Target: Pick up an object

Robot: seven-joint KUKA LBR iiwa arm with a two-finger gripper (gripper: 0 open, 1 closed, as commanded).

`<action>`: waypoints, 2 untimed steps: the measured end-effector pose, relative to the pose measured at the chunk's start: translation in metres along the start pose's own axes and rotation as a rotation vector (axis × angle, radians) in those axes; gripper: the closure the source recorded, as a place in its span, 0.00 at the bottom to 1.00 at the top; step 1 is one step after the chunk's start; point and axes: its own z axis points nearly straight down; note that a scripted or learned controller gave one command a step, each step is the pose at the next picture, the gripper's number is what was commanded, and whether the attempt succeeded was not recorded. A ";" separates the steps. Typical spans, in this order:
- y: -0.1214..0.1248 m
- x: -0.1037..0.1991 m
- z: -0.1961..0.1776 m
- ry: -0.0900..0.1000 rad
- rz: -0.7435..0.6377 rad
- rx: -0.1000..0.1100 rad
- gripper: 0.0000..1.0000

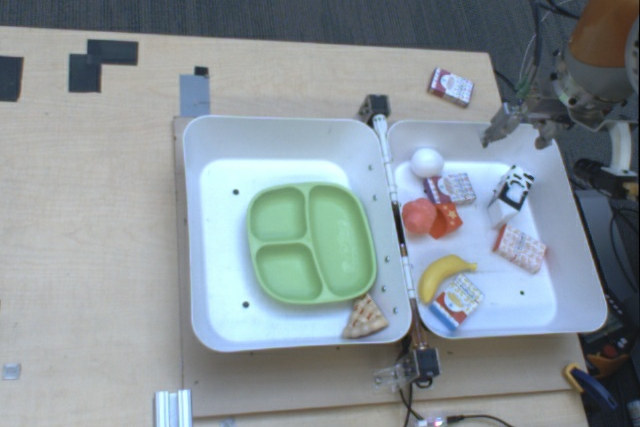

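White bins sit side by side on the tabletop; our hand (521,121) hovers spread and holding nothing over the right bin's (575,315) far rim. We should drop straight onto the black-and-white toy (512,188) just below, which stands apart from its neighbours.

The tabletop (90,235) is a pale wood surface filling the left and centre of the frame, with dark carpet beyond its upper edge. Two shallow white bins rest on it side by side: the left bin (215,245) at centre frame and the right bin (570,245) at right of centre, their inner rims touching. A small red-and-white box (451,86) lies directly on the tabletop just above the right bin. Dark square patches (100,62) sit flat at upper left. A grey block (195,93) stands near the left bin's upper left corner.
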 end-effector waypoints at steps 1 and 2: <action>-0.065 -0.009 0.094 0.001 -0.001 -0.001 0.00; -0.140 0.037 0.112 0.001 0.003 -0.003 0.00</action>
